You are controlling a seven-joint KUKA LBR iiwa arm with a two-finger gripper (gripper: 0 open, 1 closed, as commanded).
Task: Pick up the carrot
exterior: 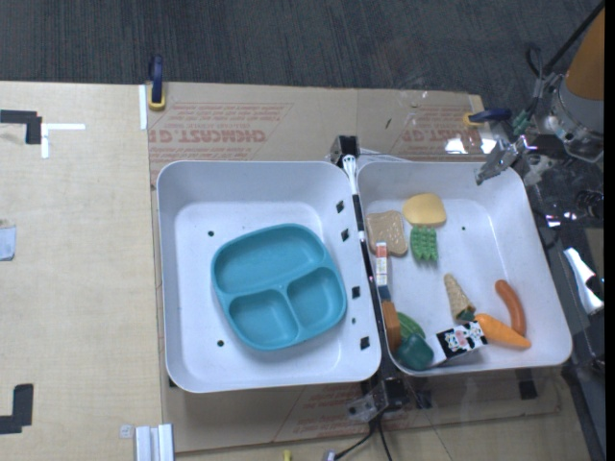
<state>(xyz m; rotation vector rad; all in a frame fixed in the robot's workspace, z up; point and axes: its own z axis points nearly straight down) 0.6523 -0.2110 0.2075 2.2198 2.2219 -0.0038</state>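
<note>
The desk (77, 286) carried two white bins, the left bin (183, 353) holding a blue divided plate (278, 285) and the right bin (509, 214) a scatter of toy food, with the carrot (504, 331) lying near its front right corner, just beside a red sausage (511, 303) and a small black-and-white carton (462, 340). The arm (577, 94) hung over the bin's far right corner, well apart from the carrot, so the approach looked barely begun, and the next move would call for travelling toward the front corner and descending over the carrot. The gripper (502, 161) was small and cluttered with cables, so I cannot tell how its jaws stood.
</note>
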